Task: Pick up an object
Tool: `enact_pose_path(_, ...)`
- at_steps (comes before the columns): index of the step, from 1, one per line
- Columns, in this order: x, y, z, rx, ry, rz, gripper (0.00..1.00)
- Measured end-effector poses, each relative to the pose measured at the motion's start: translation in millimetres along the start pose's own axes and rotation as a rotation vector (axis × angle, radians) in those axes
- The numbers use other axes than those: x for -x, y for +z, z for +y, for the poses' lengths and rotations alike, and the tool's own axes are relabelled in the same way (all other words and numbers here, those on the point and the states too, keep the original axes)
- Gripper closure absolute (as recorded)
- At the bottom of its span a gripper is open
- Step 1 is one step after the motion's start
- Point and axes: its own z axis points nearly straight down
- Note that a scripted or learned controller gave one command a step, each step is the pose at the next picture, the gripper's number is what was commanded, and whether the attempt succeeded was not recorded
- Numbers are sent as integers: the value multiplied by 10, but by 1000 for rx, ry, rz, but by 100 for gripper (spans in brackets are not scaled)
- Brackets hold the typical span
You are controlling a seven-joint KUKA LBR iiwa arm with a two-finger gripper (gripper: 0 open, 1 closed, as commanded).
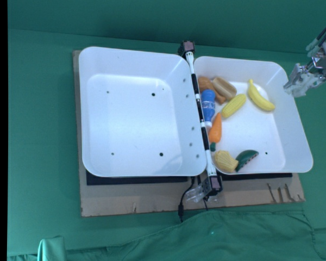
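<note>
White bins, two, side by side on a green-draped table. Left bin (98,64): bare floor. Right bin (293,145): toy foods. Banana (259,96), yellow, upper right of the floor. Corn cob (233,106), yellow, just left of the banana. Bread roll (224,87), brown, near the top left corner, beside an orange-brown piece (206,83). Blue bottle (208,104) along the left wall; carrot (215,129), orange, below it. Yellow lump (225,160) and dark green slice (246,158) touching at the lower edge. Claw (296,85) hangs at the right bin's upper right rim, nothing visibly in it; how far it is parted cannot be told.
</note>
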Motion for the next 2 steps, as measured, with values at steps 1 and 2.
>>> enact_pose_path(1, 775, -325, -13, 1, 11, -4, 100)
enact_pose_path(2, 130, -548, 2, 1, -3, 0, 100)
